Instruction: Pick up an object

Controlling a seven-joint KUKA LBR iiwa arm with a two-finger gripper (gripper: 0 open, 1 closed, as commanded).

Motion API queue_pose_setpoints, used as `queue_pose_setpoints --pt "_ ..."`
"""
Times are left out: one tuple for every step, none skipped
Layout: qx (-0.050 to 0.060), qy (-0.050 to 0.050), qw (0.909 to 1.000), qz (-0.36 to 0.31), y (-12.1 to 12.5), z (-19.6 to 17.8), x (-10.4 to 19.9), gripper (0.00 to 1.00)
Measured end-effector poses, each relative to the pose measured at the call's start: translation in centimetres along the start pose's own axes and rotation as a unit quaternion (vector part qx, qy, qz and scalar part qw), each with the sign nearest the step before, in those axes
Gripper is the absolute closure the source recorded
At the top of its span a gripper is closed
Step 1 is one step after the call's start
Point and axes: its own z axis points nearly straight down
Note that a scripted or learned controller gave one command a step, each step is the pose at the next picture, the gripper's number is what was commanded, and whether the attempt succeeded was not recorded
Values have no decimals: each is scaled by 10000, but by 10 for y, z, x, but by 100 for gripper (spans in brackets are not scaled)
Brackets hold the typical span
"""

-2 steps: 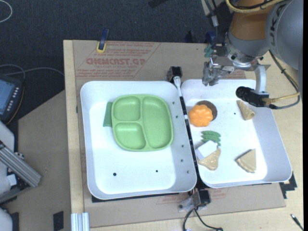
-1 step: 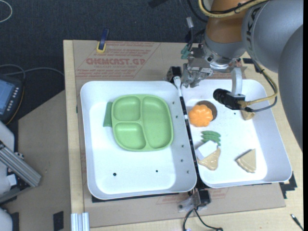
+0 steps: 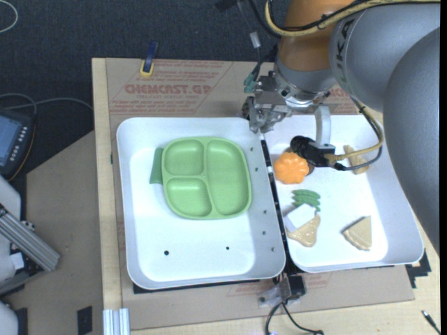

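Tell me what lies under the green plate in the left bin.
A darker green strip peeks out at the green plate's left edge. The rest of it is covered by the plate.

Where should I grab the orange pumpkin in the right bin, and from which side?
Probably across its round middle, coming straight down from above. The pumpkin sits low and rounded, close to the bin's left wall, so a sideways approach looks cramped, while its top is uncovered.

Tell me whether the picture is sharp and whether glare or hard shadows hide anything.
Camera view: light is even and soft, no hard shadows; the green plate and orange toy are fairly sharp; the grey arm, close to the lens, looks soft.
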Motion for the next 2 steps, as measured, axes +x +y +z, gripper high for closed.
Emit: queue_pose_setpoints --pt "-23 -2 10000 13 -7 -14 4 100" --pt "-2 -5 10000 15 -8 -4 13 100"
